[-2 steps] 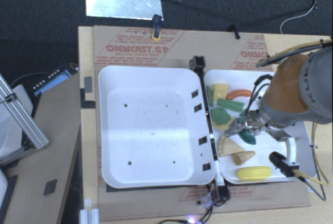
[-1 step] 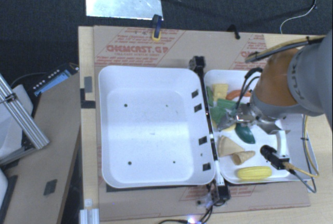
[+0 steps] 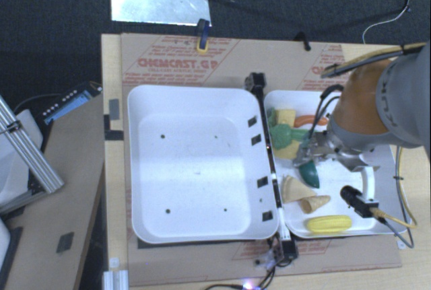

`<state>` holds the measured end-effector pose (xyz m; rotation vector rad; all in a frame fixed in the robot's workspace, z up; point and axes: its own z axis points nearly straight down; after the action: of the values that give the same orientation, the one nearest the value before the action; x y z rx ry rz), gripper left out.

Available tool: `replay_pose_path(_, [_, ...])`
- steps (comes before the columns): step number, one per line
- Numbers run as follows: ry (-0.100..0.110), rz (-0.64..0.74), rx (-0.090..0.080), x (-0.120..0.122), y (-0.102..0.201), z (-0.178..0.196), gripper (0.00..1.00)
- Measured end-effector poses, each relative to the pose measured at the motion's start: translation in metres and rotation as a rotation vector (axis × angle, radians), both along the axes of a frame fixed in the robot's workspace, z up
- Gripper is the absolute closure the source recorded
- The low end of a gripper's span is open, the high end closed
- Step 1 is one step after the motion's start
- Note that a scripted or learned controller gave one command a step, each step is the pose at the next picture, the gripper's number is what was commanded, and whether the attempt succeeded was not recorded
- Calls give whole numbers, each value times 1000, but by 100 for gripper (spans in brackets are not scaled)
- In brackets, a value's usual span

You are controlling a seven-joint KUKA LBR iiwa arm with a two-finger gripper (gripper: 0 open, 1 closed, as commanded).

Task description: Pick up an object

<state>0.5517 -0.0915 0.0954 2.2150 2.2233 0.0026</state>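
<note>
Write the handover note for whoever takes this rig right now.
Gripper: low in the right bin, over a dark teal object; whether it is open or shut cannot be told.
Things: all in the right bin. Green object and pale yellow block at the far left; tan cone and yellow corn-like piece near the front.
Left bin: white, beside it.
Done: no pick confirmed.
Left: grasp and lift one object.
</note>
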Motion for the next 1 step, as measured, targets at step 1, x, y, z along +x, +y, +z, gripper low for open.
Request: replay_pose_path(1, [-12,6,0,88,30,95,100])
